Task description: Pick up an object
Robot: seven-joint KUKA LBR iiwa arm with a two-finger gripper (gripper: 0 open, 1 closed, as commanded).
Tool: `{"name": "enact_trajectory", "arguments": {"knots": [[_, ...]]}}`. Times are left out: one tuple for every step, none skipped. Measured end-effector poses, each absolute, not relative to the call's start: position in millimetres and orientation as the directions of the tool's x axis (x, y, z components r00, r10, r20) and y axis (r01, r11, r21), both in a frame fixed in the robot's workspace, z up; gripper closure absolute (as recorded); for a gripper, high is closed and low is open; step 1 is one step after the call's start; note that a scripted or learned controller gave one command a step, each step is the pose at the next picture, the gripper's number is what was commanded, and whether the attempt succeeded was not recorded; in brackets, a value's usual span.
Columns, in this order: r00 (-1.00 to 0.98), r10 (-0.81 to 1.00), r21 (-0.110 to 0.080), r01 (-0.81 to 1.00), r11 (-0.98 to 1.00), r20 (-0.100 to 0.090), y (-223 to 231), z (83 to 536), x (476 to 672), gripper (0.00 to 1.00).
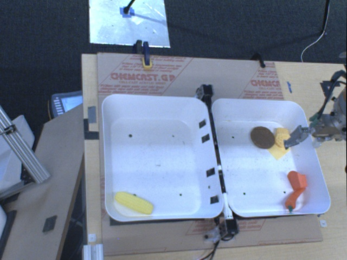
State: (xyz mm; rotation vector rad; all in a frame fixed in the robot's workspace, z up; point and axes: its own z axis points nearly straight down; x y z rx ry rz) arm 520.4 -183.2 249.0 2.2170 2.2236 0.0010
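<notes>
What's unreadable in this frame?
- Gripper: blurred; finger state unclear in the camera view.
- Flat yellow wedge: partly covered by the round brown disc and the gripper.
- Grey arm: cut off by the right edge.

The left bin (157,161) lies mostly bare, with only a yellow corn cob (134,202) near its front-left corner, so a gripper could pass over its middle and back freely. The right bin (244,167) is bare on its left half; a brown disc (263,137) touching a yellow piece (280,145) crowds the back right, and an orange carrot (294,188) blocks the front-right corner
</notes>
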Motion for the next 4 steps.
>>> {"name": "enact_trajectory", "arguments": {"knots": [[-0.012, 1.0, 0.002, 1.0, 0.012, 0.002, -117.2, 128.3, 604.0, 0.0], [0.0, 1.0, 0.004, 1.0, 0.0, -0.001, -157.1, 95.2, 603.3, 0.0], [-0.007, 1.0, 0.011, 1.0, 0.007, -0.004, -167.5, 87.2, 667.8, 0.0], [-0.008, 1.0, 0.008, 1.0, 0.008, -0.003, -167.1, 97.3, 665.9, 1.0]]}}
